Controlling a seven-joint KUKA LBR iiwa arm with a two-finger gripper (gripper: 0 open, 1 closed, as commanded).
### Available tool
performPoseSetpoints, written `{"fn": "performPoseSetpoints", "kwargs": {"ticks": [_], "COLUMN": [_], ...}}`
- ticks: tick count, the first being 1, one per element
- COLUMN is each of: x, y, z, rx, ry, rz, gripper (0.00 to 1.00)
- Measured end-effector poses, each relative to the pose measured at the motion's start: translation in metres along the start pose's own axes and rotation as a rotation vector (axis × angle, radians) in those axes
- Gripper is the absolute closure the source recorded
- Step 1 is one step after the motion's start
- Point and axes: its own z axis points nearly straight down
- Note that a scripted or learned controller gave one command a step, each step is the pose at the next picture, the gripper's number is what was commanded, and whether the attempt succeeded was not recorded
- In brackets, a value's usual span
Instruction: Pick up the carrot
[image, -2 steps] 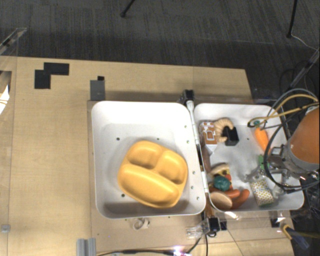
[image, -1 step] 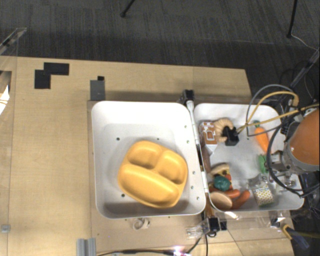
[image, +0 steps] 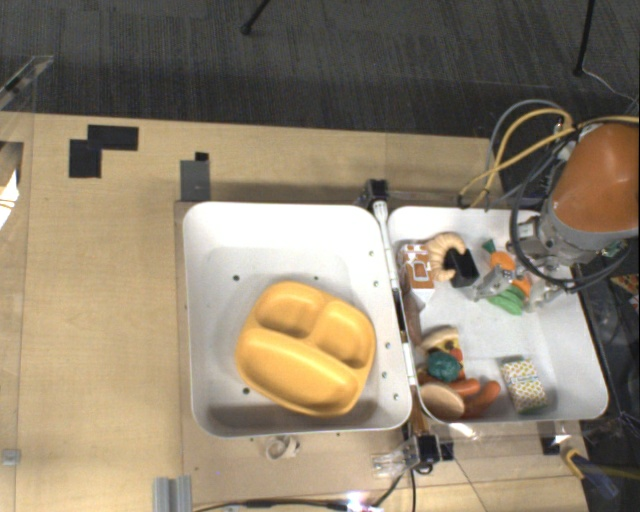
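The carrot (image: 510, 282) lies in the right bin (image: 590, 395), in the upper part near the far wall. It is small, with an orange body and a green leafy end. Its long axis runs on a diagonal: the orange end points up and to the left, and the green end points down and to the right, toward the near right corner of the bin.

The gripper (image: 512, 278) is directly over the carrot, hanging from the arm's orange band (image: 600, 180). Grey finger parts show on either side of the carrot, but whether they are spread or pressed onto it cannot be told at this size. Contact between the gripper and the carrot cannot be confirmed either.

Just to the left of the carrot are a black item (image: 460, 264) and a tan curved pastry-like item (image: 443, 243), with a brown patterned block (image: 417, 266) beside them at the bin's left wall. Along the near edge of the right bin lie a cluster of toy foods (image: 448, 380) and a patterned wrapped block (image: 525, 385).

The left bin (image: 210, 300) holds a large yellow bread-shaped object (image: 305, 345), well apart from the carrot.
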Motion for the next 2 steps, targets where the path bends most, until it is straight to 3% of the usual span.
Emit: {"fn": "performPoseSetpoints", "kwargs": {"ticks": [1, 2], "x": [0.001, 0.003], "y": [-0.003, 0.005], "z": [-0.014, 0.001], "rx": [0.009, -0.004], "ry": [-0.003, -0.001], "rz": [0.009, -0.741], "gripper": [1.0, 1.0]}}
